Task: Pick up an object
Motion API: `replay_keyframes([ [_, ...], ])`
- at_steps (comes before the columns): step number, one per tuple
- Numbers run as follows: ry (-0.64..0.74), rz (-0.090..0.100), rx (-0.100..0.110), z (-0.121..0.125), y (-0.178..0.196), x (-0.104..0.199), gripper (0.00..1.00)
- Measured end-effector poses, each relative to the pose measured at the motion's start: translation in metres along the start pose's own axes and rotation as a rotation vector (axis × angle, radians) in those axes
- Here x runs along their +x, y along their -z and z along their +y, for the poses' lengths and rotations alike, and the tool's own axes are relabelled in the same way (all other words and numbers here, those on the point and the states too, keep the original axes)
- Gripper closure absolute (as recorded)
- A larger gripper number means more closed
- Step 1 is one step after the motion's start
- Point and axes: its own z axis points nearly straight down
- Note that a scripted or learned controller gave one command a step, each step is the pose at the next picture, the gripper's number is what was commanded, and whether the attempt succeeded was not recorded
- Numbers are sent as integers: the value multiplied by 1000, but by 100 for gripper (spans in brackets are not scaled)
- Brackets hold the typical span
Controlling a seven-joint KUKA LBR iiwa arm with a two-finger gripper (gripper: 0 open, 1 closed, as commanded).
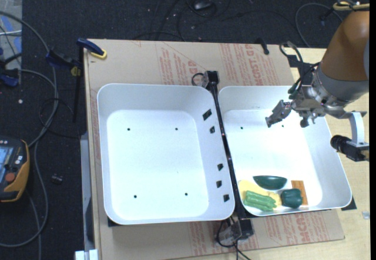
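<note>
My gripper (291, 120) hangs over the back of the right bin (329, 153), fingers spread open with nothing between them. Several small objects lie in that bin's near corner, well in front of the gripper. A dark green bowl-shaped piece (270, 182) sits furthest back. A light green ridged piece (259, 201) lies at the front left. A green block (292, 198) rests at the front right, with an orange-brown block (299, 185) just behind it.
The left bin (111, 135) stands beside the right one, with a black divider strip (220, 147) between them. Both rest on a cardboard sheet (158, 59). Cables and a blue-yellow clamp (91, 49) lie at the back left.
</note>
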Motion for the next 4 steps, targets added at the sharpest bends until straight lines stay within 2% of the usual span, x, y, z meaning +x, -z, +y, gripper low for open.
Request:
replay_keyframes([
  [1, 1, -1, -8, 2, 4, 0, 0],
  [3, 1, 0, -2, -10, -99, 0, 0],
  [4, 1, 0, -5, -11, -130, 0, 0],
])
